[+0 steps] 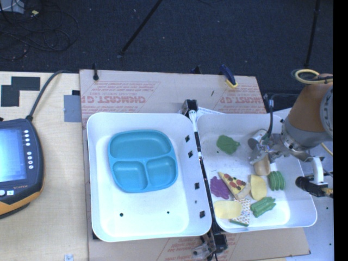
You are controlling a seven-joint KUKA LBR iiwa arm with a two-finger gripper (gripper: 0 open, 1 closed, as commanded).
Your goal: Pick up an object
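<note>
The right white bin [296, 213] holds several toy foods. My gripper [260, 152] is low over the middle of this bin, reaching in from the right. A small tan piece [262, 168] lies right under its tip; whether it is gripped is hidden. A green ridged piece [277, 180] and a yellow piece [258, 188] lie just in front of it. To its left sits a green leafy piece [227, 144]. Nearer the divider are a pizza slice [234, 184] and purple grapes [218, 187].
At the front of the right bin lie a green piece [263, 205], a pale yellow piece [227, 209] and a patterned scrap [243, 215]. The left bin [103, 211] holds a blue divided plate [143, 160]. A teach pendant [16, 162] rests on the bench at far left.
</note>
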